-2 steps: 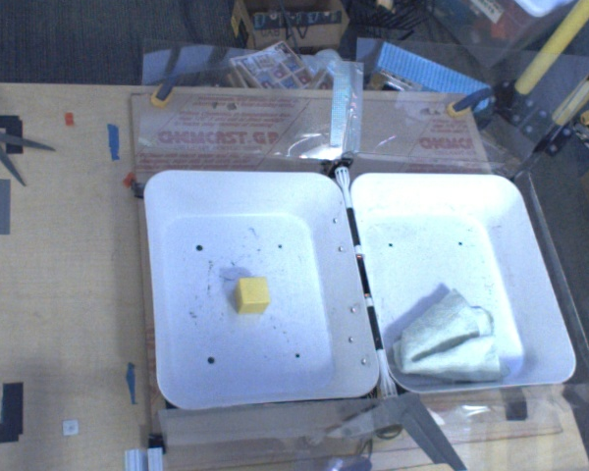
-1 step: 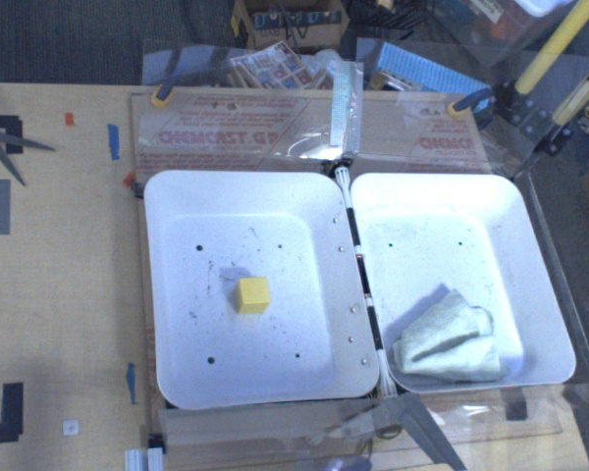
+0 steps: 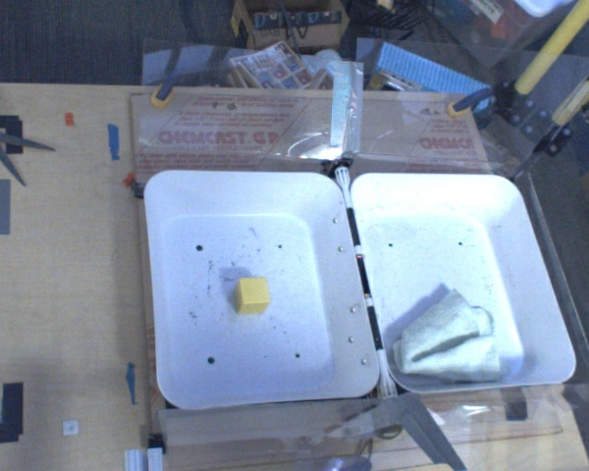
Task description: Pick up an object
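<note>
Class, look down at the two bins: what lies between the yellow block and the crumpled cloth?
In the camera view, the yellow block sits in the left bin and the crumpled cloth in the right bin. Between them lie bare bin floor and the two bins' adjoining rims.

Light wooden bench (image 3: 59, 263), dark carpeted floor (image 3: 69, 18) beyond it, cluttered cardboard box (image 3: 287, 8) on that floor
</note>
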`<state>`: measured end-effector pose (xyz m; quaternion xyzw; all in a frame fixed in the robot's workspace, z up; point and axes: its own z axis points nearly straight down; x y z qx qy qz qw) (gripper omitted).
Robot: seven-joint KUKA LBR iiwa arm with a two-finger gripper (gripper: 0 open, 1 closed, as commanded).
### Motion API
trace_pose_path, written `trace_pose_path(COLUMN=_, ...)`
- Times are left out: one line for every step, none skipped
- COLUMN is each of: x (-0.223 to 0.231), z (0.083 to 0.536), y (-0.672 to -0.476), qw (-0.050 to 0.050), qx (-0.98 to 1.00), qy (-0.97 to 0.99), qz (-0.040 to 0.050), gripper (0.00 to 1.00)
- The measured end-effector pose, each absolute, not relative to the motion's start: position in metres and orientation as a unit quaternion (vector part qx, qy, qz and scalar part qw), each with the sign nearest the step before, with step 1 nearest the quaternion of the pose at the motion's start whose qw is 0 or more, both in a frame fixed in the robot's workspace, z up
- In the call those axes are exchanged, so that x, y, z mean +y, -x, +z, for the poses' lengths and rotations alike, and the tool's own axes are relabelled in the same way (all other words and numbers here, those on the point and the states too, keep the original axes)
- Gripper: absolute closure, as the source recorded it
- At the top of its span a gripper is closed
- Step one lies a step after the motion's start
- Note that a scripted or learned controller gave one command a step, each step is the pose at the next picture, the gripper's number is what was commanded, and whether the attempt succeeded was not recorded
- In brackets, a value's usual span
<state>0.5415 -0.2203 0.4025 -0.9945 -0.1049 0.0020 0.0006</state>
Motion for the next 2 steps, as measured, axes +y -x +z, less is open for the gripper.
trace_pose_path(x=-0.220, z=0.413, y=-0.542, qw=0.000, qx=-0.106, qy=0.994, qz=0.0020, gripper=1.00)
trace_pose_path(x=-0.219, z=0.423, y=-0.543, qw=0.000, qx=-0.108, qy=0.994, qz=0.0021, gripper=1.00)
